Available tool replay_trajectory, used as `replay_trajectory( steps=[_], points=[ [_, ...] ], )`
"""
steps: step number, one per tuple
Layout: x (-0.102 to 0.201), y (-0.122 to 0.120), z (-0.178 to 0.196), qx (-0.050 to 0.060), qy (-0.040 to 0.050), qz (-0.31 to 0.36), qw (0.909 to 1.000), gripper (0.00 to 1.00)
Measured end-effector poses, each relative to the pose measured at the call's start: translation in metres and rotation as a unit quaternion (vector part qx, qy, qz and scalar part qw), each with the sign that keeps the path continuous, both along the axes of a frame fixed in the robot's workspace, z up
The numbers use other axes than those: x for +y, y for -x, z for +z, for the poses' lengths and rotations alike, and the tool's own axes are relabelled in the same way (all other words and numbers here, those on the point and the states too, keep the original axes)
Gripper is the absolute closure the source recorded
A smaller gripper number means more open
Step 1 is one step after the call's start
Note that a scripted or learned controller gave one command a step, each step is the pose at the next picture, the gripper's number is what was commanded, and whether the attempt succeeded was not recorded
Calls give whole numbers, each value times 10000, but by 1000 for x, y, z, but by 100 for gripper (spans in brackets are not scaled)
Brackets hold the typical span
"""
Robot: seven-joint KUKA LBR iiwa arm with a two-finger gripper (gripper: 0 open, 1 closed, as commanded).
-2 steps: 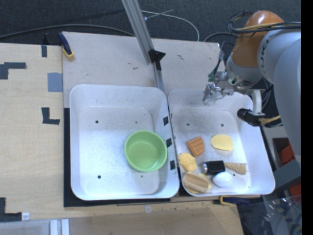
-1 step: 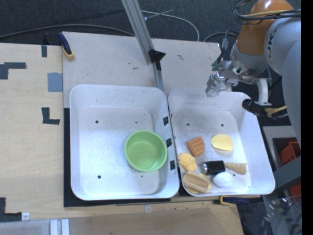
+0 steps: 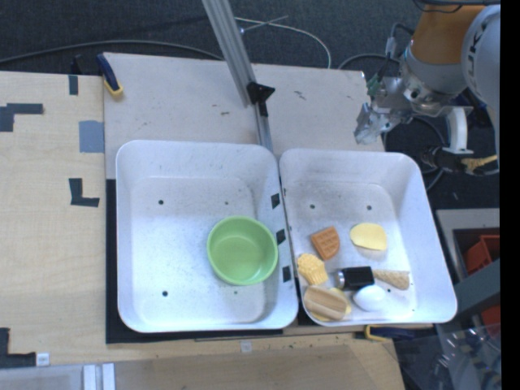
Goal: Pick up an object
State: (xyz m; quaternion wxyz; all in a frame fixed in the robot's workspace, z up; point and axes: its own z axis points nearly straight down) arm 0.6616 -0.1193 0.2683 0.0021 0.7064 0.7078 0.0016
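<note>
Gripper (image 3: 370,126) hangs above the right bin's (image 3: 418,187) far rim.
I cannot tell its state; small food pieces cluster in that bin's near end, the waffle (image 3: 325,241) among them.

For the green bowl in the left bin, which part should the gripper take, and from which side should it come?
Probably the rim of the green bowl, from straight above. It stands upright and open, so one finger can go inside and one outside the thin wall. The left part of the rim looks best: the right part lies close to the wall of the left bin. The gripper is beyond the right bin.
</note>
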Motion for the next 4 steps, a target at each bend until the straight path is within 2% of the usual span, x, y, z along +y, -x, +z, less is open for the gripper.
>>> replay_trajectory(
  steps=[1, 2, 3, 4],
  points=[
    [43, 30, -4, 37, -8, 11, 10000, 100],
    [91, 44, -20, 48, -9, 16, 10000, 100],
    [136, 61, -20, 42, -11, 18, 10000, 100],
    [180, 89, -39, 54, -7, 17, 10000, 100]
  ],
)
